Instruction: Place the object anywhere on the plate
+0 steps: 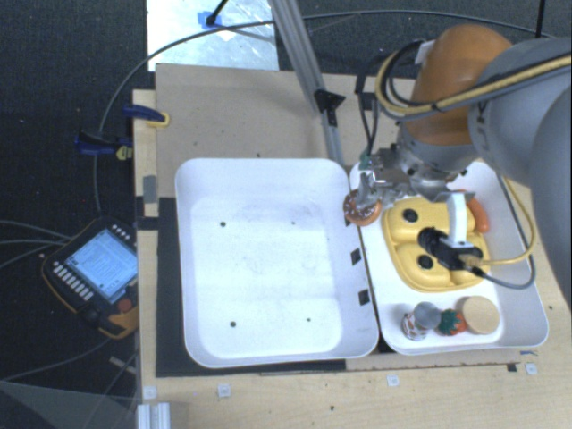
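One disc [362,210] at the right bin's [529,327] left edge, just off the plate [408,259].
Gripper [367,191] sits directly over it, probably to carry it plateward; whether it grips cannot be told.

Arm [527,88] cut off at right edge; hides right bin's [514,329] back; small items [438,318] too blurry to ID

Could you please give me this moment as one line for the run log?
arm: over right bin | hand: at bin's left rim, above small brown object | yellow plate: in right bin | grasp: unconfirmed
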{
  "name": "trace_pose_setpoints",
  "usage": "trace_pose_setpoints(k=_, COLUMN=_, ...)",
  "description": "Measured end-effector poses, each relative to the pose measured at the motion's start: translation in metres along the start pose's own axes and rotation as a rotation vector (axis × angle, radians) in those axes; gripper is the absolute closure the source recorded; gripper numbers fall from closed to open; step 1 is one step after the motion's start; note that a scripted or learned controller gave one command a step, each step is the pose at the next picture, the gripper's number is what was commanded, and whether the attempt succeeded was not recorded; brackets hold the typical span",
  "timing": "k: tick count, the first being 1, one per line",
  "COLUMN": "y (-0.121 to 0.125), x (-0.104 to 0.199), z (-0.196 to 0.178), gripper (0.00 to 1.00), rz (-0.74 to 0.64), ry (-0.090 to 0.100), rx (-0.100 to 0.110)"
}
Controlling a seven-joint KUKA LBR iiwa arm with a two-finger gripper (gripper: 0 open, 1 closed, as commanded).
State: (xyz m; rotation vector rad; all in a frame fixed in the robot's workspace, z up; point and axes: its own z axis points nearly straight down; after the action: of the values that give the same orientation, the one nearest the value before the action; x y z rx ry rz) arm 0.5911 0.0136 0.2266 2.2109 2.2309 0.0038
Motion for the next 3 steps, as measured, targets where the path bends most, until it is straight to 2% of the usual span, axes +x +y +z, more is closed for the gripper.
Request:
trace_pose_setpoints(k=1, y=0.016, x=0.061, z=-0.002, gripper=1.00, rz=-0.002, ry=0.002, rx=-0.001)
trace_pose_setpoints(k=3, y=0.025, x=0.163, z=-0.008, gripper=1.00, rz=-0.001, ry=0.002, rx=0.000)
